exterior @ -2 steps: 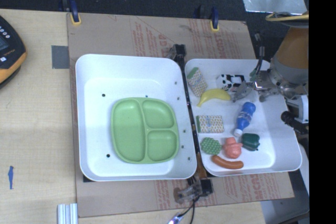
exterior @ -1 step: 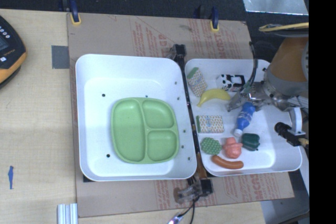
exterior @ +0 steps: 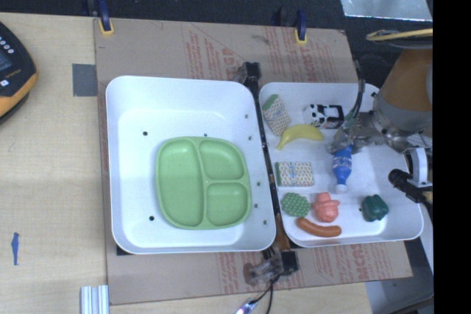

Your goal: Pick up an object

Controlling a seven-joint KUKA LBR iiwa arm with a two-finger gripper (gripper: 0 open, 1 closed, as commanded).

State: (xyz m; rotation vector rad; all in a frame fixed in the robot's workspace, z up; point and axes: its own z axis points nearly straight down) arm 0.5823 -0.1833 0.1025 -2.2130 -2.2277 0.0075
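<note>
My gripper (exterior: 344,137) hangs over the right bin (exterior: 397,232), near its middle. Just below it in the view lies a blue and white bottle (exterior: 341,170), its top end right under the gripper's tip. A yellow banana (exterior: 299,134) lies to the gripper's left and a black-and-white cow toy (exterior: 324,113) sits just behind it. I see nothing lifted off the bin floor.
The right bin also holds a patterned pouch (exterior: 276,114), a dotted box (exterior: 295,173), a green knobbly piece (exterior: 294,204), a pink-orange toy (exterior: 326,207), a sausage (exterior: 318,229) and a green pepper (exterior: 374,208). The left bin (exterior: 132,106) holds a green divided plate (exterior: 202,182).
</note>
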